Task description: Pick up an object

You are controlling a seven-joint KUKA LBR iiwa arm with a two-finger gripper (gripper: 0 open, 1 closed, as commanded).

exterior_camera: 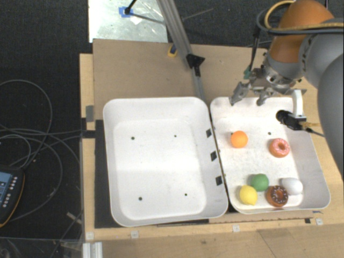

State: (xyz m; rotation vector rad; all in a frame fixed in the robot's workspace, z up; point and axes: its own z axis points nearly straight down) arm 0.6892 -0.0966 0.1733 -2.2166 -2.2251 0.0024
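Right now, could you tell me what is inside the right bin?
The right bin holds an orange ball, pink donut, green ball, yellow lemon, chocolate donut and white egg. The arm covers its far corner.

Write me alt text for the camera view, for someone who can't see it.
A grey robot arm's open gripper hovers over the far end of the right bin, holding nothing. That bin holds an orange ball, pink donut, green ball, lemon, chocolate donut and white egg.
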